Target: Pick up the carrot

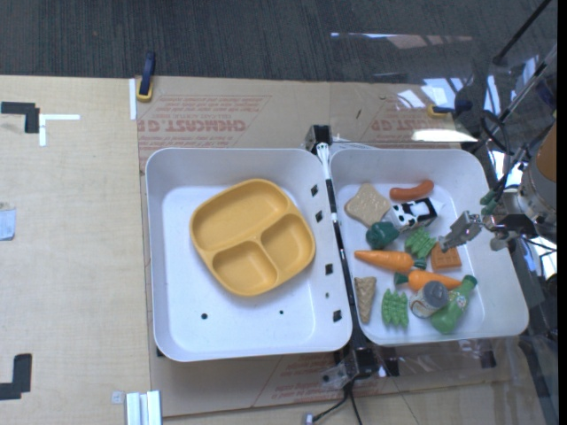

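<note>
Carrot: lying in right bin, hemmed by broccoli and other toy food. Pincer: hovering to its right, state indiscernible. Risk: crowding neighbours may deflect descent, yielding wrong or empty grasp.

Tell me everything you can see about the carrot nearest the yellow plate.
The carrot is a smooth orange toy, plastic by its look, tapering to a point toward the bins' divider. It lies flat near the middle of the right bin, thick end against a green leafy piece. The claw hovers beyond it, apart from it.
</note>
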{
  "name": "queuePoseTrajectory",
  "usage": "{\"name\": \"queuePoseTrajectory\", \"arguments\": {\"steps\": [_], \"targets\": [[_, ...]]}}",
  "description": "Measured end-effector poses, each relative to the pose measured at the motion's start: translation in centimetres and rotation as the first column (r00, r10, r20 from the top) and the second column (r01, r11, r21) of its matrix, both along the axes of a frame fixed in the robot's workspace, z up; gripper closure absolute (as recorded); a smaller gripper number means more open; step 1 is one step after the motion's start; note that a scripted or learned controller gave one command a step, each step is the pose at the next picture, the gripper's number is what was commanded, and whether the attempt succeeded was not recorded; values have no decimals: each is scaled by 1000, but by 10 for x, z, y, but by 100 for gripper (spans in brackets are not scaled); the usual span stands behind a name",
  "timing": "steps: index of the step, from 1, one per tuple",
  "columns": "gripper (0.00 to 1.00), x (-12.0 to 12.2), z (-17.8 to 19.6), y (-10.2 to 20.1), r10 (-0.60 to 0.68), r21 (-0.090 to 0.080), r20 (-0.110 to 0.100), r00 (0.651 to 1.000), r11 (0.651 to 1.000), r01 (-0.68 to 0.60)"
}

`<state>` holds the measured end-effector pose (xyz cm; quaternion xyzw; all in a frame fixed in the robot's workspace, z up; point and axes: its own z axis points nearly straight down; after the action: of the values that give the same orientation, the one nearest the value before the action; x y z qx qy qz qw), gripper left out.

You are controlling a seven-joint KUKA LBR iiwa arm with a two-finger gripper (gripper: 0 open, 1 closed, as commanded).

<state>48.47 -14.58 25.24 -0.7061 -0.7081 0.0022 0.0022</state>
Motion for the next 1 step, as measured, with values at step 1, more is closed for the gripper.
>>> {"name": "queuePoseTrajectory", "arguments": {"steps": [1], "targets": [[0,3,-142,41,33,-8,33,999,999,-33]]}}
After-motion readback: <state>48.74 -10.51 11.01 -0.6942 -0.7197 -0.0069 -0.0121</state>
